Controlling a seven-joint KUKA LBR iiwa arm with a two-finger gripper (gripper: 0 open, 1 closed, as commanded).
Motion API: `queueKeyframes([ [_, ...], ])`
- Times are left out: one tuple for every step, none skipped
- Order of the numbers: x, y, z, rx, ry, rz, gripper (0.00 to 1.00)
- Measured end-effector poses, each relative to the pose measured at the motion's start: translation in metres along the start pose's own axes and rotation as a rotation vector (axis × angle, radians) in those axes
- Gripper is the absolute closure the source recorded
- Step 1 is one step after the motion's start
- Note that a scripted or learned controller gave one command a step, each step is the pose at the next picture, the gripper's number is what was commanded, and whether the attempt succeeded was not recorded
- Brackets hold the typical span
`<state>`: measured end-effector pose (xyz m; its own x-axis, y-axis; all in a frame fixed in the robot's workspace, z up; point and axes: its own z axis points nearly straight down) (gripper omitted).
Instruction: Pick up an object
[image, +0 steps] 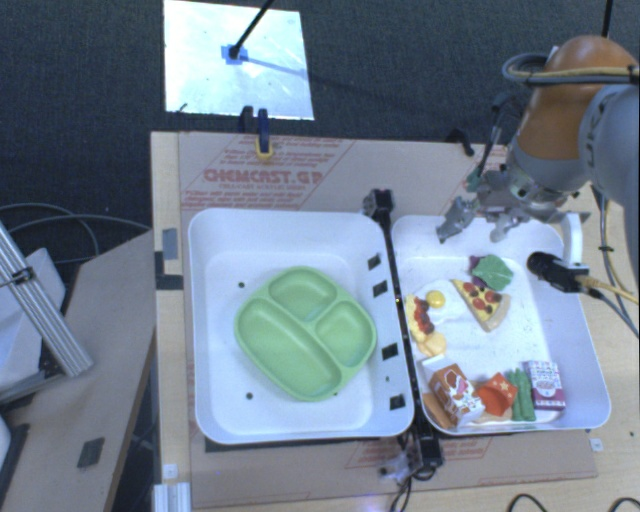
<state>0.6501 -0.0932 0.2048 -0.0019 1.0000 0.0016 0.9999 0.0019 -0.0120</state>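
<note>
My gripper hangs over the far end of the right bin, its two fingers spread open with nothing between them. Just below it lie a green leafy toy and a pizza slice. To their left sit a small egg piece, red berries and a yellow piece. At the bin's near end are an orange carton, a red piece, a green piece and a red-and-white packet.
The left bin holds a green divided plate. A black divider with clips runs between the bins. A black cable plug hangs beside the arm over the right bin's far right.
</note>
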Motion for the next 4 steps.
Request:
queueKeyframes([
  [0.000, 0.002, -0.009, -0.013, -0.001, -0.002, 0.00],
  [-0.001, 0.003, 0.032, -0.012, -0.002, 0.000, 0.00],
  [0.000, 0.009, 0.093, -0.010, -0.002, -0.003, 0.00],
  [0.001, 0.010, 0.121, -0.013, -0.002, -0.003, 0.00],
])
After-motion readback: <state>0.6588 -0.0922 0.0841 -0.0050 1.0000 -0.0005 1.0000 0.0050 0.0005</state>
